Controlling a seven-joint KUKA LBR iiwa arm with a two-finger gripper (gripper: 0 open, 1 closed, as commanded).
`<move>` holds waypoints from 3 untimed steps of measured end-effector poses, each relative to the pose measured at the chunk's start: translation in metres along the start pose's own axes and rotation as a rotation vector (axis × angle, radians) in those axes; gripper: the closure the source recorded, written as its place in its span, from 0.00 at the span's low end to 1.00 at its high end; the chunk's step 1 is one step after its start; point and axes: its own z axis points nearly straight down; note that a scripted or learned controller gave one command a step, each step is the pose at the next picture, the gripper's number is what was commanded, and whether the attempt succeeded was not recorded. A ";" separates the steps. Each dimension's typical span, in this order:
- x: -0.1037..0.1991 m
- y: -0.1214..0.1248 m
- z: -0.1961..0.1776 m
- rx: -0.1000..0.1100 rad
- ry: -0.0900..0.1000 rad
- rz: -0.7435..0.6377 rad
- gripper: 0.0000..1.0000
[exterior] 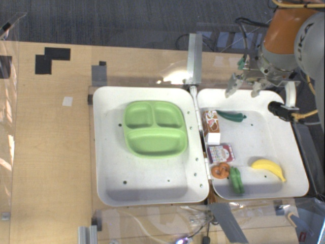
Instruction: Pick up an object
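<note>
A: Where was the end effector (243, 90)?
B: Above the far rim of the right shallow white bin (294, 151), two grey fingers (231, 89) spread apart, nothing between them.
A: Objects in that bin?
B: Curved yellow banana (269, 169) near the front right. Dark green pepper (231, 116) toward the back, just below the end effector but apart from it. Along the left wall: red-and-white snack packet (210, 122), purple-and-white box (220, 152), brown pretzel-like ring (220, 171), and a bright green bottle-shaped piece (236, 180) just beside the ring.
A: Left bin (109, 151)?
B: Light green plastic divided tray (154, 127), flat in the middle.
A: Surface (45, 151)?
B: Pale wood, black squares (51, 59) at far left.
</note>
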 end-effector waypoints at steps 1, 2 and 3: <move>0.004 -0.007 0.111 -0.003 0.000 -0.037 0.00; 0.009 -0.031 0.119 -0.016 -0.001 0.037 0.00; 0.011 -0.029 0.109 -0.018 0.002 0.034 1.00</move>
